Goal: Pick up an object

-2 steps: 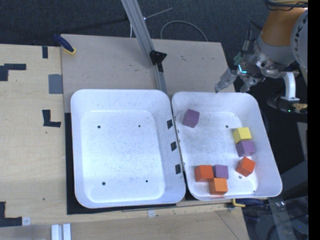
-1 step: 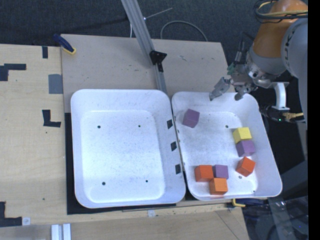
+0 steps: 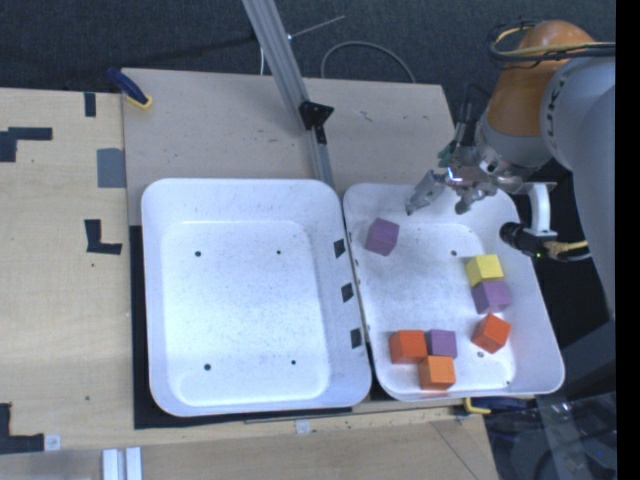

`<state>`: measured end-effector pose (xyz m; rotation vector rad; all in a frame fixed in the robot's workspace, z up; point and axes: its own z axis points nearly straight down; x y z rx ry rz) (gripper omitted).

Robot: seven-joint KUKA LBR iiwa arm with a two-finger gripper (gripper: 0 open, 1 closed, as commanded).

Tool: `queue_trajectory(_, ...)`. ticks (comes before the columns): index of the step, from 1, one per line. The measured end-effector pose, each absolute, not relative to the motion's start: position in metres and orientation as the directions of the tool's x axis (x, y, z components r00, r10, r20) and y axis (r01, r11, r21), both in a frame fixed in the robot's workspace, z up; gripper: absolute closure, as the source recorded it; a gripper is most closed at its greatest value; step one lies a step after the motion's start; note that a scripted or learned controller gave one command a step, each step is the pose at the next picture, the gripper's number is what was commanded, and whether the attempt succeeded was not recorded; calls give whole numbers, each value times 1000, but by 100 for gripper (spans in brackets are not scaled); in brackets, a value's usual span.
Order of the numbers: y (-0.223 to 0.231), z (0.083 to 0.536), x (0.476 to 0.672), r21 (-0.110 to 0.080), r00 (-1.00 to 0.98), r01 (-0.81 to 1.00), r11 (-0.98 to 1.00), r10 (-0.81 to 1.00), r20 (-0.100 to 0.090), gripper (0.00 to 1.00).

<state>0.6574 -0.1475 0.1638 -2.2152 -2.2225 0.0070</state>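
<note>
My gripper (image 3: 441, 200) hangs over the far edge of the right bin (image 3: 540, 368), its two fingers spread open with nothing between them. A purple cube (image 3: 381, 236) lies below and to the left of it, apart from the fingers. Along the bin's right side sit a yellow cube (image 3: 484, 267), a purple cube (image 3: 492, 294) and an orange cube (image 3: 490, 332). Near the front edge are two orange cubes (image 3: 407, 345) (image 3: 437, 371) with a small purple cube (image 3: 442, 342) between them.
The left bin (image 3: 160, 298) stands beside the right one, sharing a raised rim. A slanted metal pole (image 3: 285, 63) rises behind the bins. A blue and yellow object (image 3: 130, 88) lies at the bench's far left corner.
</note>
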Motion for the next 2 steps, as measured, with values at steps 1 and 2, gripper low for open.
queue_trajectory(1, -156, 106, 657, -7, -2, 1000, 2, 1000, -1, 0)
queue_trajectory(2, -156, 120, 659, -2, -3, 1000, 3, 1000, -1, 100)
